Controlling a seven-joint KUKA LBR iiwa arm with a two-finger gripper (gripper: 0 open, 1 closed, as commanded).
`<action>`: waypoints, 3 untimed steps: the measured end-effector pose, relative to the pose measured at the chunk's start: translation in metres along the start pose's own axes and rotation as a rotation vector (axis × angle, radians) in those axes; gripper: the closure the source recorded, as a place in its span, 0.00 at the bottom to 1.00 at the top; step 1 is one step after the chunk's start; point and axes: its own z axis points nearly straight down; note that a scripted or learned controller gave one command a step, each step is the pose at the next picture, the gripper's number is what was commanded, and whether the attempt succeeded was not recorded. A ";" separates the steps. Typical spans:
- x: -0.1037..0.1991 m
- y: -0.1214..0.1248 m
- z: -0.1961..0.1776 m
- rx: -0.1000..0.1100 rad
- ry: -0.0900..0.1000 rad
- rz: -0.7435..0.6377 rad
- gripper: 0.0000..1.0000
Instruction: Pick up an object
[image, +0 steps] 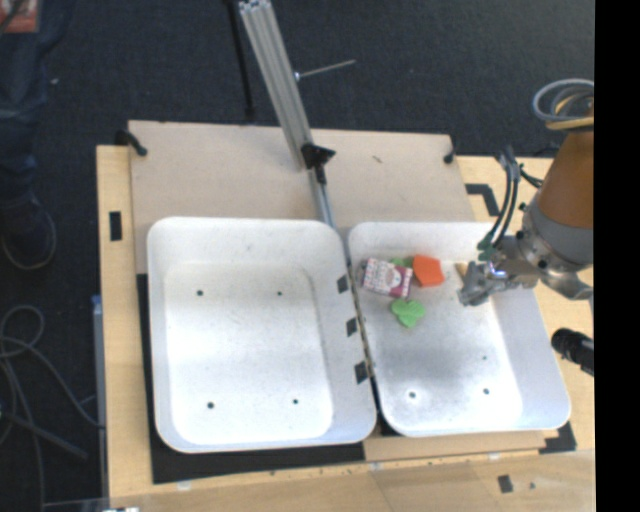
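Not much of the pick looks done yet, going by what's visible. The gripper (474, 290) is seen over the right bin (530, 400), up near its 1 o'clock corner, with the grey arm (560, 225) and its orange band coming in from 3 o'clock. Nothing is seen pinched in it, so no object can be called picked up. Whether it's spread or closed can't be told; the tip is just a dark blur against the white floor.

The candidates are all bunched in the upper part of the right bin, toward 11 o'clock of that bin's centre. A small patterned pink-and-white packet (383, 277) is lying closest to the divider between the bins. An orange block (428, 271) is sitting just beside it at its 3 o'clock, with a bit of green poking out between the two. A green piece (408, 312) is lying near the packet's 5 o'clock, a little apart from the others.

The orange block is probably the nearest target, at about 9 o'clock from the gripper and near it, though not touching. The left bin (170, 330) is not involved here.

So what's left, as a guess: the gripper has to be shifted over one object, lowered, closed and lifted. Basically the whole grasp.
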 end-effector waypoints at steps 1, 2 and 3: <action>-0.001 0.001 -0.006 0.006 0.001 -0.004 1.00; 0.040 0.010 0.004 0.009 0.002 -0.001 1.00; 0.096 0.025 0.001 0.007 0.003 -0.003 1.00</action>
